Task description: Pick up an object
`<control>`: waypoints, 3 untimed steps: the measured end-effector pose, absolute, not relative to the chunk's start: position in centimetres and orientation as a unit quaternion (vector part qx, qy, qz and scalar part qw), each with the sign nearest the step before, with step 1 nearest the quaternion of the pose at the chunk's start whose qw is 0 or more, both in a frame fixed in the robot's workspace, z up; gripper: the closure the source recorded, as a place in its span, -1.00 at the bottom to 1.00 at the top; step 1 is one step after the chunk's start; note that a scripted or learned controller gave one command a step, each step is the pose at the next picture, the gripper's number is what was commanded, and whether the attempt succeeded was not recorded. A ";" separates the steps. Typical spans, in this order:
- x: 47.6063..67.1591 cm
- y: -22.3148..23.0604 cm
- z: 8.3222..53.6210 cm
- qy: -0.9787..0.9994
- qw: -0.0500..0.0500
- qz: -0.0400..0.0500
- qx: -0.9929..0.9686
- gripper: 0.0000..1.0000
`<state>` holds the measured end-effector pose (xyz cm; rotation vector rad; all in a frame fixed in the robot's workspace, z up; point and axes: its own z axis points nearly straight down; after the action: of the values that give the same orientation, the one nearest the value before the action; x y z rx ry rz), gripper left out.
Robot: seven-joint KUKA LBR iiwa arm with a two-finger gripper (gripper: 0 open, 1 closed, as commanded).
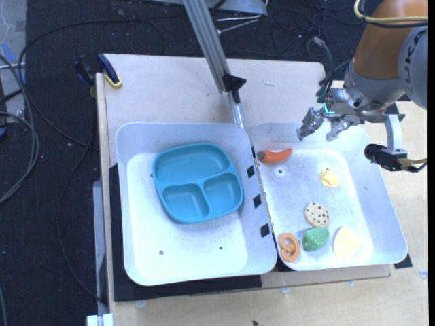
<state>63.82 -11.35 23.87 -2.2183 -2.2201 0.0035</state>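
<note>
Orange carrot (275, 155) lying against the far-left wall of the right bin (380, 202), nearest to the claw (319, 129). Claw poised above the bin's far edge, seemingly spread and empty, likely ready to descend; blurry, though.
</note>
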 end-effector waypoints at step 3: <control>63.7 -11.4 13.5 -0.707 0.001 0.001 -0.707 -1.00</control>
<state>63.69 -11.37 13.46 -2.2206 -2.2187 0.0040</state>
